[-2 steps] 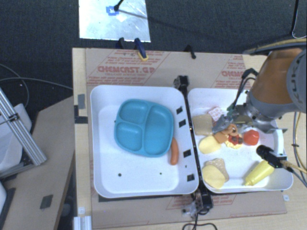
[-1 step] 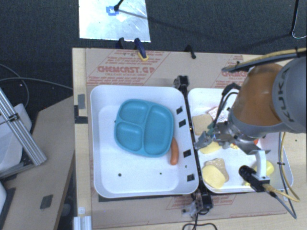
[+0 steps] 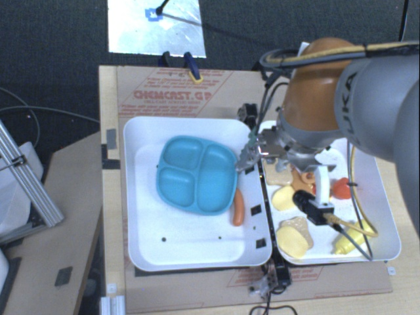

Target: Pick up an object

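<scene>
orange band [image 3: 321, 77] of the arm nearest the lens, gripper [image 3: 248, 156] below it at the wall between the bins. cannot tell whether jaws spread or pressed together; too small and dark to read, nothing seen between them.

likely target, by nearness: plate [image 3: 197, 174], its right rim just beside the jaws, body stretching away to their left. blue, glossy, rounded corners, four shallow compartments, lying flat in the left bin [image 3: 184, 241]. probably hard plastic, slippery, wide; only the raised rim offers a bite.

to do it well: straddle the rim, one side in the compartment, one outside. come down square, not on the bin wall close behind. close firmly, lift slowly, expect the plate to tilt and swing from an edge hold.

sausage [image 3: 238, 209], orange, slim, below the jaws, touching or just beside the plate's lower right corner; may roll if the plate drags.

further right of the jaws, right bin [image 3: 384, 228] with yellow food toys [image 3: 294, 236] and a red piece [image 3: 341, 188], partly under the arm.
</scene>
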Tool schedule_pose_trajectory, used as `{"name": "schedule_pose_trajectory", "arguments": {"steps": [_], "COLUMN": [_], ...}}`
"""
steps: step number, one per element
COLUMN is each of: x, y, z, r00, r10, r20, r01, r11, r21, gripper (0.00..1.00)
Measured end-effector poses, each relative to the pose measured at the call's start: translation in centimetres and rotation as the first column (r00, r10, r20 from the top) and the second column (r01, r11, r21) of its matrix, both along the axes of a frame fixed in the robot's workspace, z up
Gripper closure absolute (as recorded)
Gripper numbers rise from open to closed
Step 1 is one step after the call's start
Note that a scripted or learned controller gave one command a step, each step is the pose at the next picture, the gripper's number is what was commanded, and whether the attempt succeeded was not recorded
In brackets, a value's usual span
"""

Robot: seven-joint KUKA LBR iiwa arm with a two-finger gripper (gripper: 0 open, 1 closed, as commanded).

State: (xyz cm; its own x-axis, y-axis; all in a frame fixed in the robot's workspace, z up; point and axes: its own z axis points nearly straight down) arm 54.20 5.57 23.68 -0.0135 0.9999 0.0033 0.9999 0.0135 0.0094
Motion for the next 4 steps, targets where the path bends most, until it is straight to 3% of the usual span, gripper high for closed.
{"name": "schedule_pose_trajectory", "arguments": {"steps": [1, 2, 3, 4], "x": [-2.8, -2.8, -5.7, -5.5], "y": [1.4, 1.3, -3.6, -3.4], "z": [7.6, 8.2, -0.7, -0.2], "r00": [1.000, 1.000, 1.000, 1.000], "r10": [-0.006, -0.003, -0.018, -0.012], "r20": [-0.001, -0.005, -0.017, -0.009], "r01": [0.006, 0.003, 0.018, 0.012], "r11": [1.000, 1.000, 1.000, 1.000], "r21": [0.000, -0.003, -0.004, -0.003], "gripper": [0.00, 1.00, 1.00, 0.00]}}
